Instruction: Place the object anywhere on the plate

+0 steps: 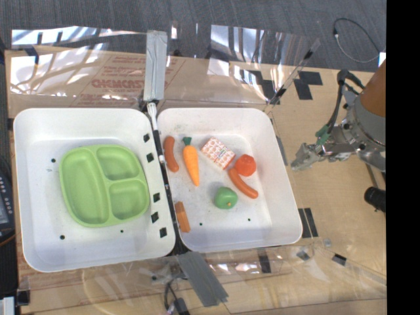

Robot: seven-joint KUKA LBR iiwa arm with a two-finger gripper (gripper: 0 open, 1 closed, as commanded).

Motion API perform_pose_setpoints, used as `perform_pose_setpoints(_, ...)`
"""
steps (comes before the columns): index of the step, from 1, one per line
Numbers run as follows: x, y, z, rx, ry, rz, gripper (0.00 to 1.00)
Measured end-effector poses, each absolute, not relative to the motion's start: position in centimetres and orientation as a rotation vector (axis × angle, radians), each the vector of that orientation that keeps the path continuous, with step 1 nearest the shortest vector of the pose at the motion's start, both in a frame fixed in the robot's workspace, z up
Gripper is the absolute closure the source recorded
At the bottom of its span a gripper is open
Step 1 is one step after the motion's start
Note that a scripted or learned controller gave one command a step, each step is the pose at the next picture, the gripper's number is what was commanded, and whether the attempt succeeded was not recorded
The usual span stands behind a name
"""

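Note:
A green divided plate [104, 184] lies in the left bin [39, 241] with nothing on it. The right bin [272, 215] holds toy food: an orange carrot [191, 163], a sausage [170, 153] beside it, a pink patterned block [217, 153], a red tomato [245, 165], a second sausage [242, 183], a green apple [226, 197] and a small orange piece [182, 216] near the divider. My gripper [303, 156] hangs outside the right bin, to its right, above the bench, with nothing seen in it.
Brown cardboard and reflective tape cover the bench around the bins. A black cable [354, 35] loops at the upper right. Tape strips [203, 277] lie along the front edge.

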State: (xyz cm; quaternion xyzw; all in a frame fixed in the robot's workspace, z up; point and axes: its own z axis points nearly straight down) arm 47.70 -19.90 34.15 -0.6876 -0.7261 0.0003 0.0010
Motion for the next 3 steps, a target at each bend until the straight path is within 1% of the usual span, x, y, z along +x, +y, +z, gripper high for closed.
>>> perform_pose_setpoints(1,57.0,-20.9,37.0,-2.018,-2.407,0.001,1.0)
perform_pose_setpoints(2,49.5,-21.1,32.8,-1.839,-2.545,0.002,1.0)
perform_pose_setpoints(3,50.5,-21.0,41.2,-1.385,-2.824,0.002,1.0)
